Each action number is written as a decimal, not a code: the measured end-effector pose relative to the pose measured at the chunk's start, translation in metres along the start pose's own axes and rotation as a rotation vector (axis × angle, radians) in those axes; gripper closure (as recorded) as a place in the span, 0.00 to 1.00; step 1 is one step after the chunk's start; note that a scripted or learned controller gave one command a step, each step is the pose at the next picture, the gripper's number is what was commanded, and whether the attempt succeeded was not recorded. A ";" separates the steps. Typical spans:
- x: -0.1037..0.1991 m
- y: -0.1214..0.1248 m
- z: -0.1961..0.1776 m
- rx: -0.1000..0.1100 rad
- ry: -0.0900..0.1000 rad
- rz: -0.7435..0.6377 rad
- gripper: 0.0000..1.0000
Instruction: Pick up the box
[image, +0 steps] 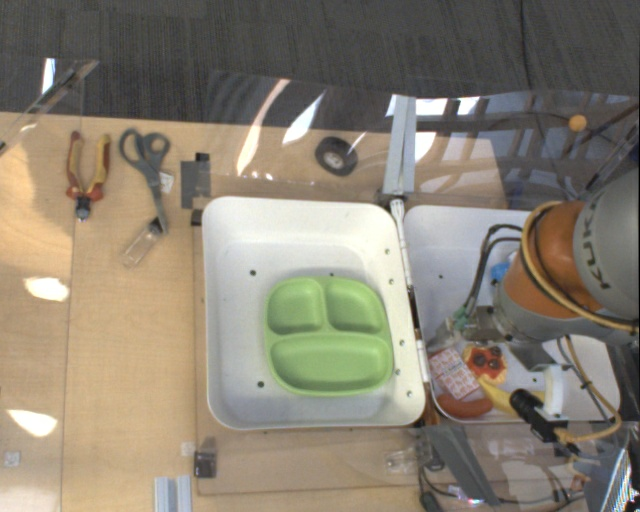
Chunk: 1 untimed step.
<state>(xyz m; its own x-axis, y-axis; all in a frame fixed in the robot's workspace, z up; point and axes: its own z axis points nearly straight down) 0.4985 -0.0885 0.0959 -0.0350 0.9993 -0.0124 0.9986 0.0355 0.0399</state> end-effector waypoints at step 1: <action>-0.004 -0.001 0.001 0.005 0.005 0.150 0.00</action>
<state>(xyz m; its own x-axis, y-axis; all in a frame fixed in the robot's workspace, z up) 0.4975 -0.0927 0.0948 0.1140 0.9935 -0.0018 0.9929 -0.1138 0.0357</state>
